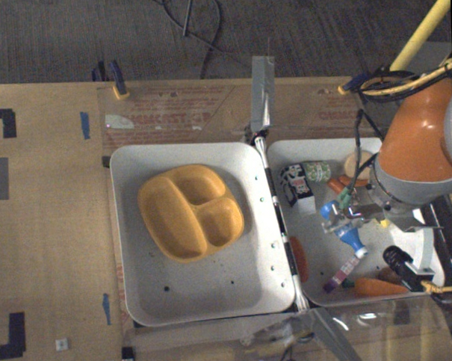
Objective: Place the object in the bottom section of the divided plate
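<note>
I've got the gripper low in the right bin over the clutter; can't tell its jaws. Yellow divided plate sits in the left bin.

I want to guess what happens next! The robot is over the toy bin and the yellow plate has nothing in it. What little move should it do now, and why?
Probably a short move straight down into the right white bin. The grey arm's gripper hangs above the jumbled small toys there, near a blue-and-clear plastic piece, and nothing is seen in its grasp. The orange-yellow divided plate in the left white bin waits, so picking something up likely comes first.
</note>
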### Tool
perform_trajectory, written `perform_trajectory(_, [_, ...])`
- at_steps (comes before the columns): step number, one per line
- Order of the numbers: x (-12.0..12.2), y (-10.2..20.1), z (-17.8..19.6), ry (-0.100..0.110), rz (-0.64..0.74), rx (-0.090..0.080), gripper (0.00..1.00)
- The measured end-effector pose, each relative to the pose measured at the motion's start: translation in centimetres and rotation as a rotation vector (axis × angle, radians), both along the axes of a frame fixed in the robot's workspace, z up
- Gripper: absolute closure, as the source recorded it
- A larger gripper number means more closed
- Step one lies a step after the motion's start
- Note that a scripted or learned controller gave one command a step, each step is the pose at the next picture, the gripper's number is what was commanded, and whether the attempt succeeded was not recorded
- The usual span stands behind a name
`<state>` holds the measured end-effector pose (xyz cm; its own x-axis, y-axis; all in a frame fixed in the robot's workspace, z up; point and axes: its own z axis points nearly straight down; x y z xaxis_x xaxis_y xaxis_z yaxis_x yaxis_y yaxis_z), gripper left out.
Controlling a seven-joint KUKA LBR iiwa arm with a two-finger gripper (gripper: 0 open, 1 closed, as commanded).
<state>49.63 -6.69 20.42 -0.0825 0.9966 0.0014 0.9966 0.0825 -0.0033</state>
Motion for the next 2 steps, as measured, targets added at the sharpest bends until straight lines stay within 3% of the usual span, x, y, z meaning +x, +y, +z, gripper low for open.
perform_trajectory(1, [1.63, 6.97, 1.08, -0.005, 0.013, -0.002, 1.0])
perform_trajectory(2, [1.63, 6.96, 1.08, -0.005, 0.013, -0.002, 0.0])
